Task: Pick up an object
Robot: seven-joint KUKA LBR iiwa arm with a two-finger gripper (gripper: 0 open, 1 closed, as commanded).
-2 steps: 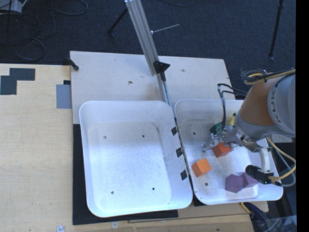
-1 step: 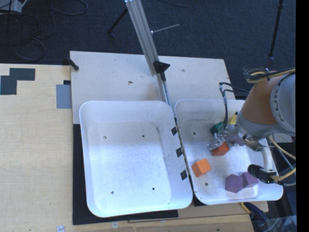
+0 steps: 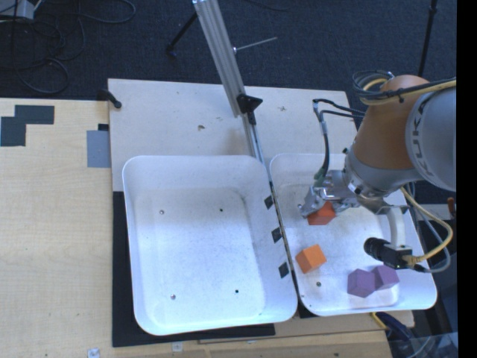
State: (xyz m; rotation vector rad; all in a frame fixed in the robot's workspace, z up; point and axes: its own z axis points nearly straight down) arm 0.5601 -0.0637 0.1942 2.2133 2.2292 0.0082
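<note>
My gripper (image 3: 320,202) hangs low over the upper middle of the right bin (image 3: 337,309), reaching in from the right on the grey and orange arm. A red-orange block (image 3: 322,216) sits directly under its tip, partly covered by it. I cannot see whether the block is gripped or merely touched. An orange cube (image 3: 311,258) lies on the bin floor a little nearer the front, apart from the gripper. Two purple blocks (image 3: 361,283) (image 3: 386,276) rest side by side at the bin's front right.
The left bin (image 3: 141,200) stands beside the right one, with a divider of black clips (image 3: 276,234) between them. A slanted aluminium bar (image 3: 223,58) rises behind the bins. Cables (image 3: 402,256) and a black fitting hang off the arm over the right bin's right side.
</note>
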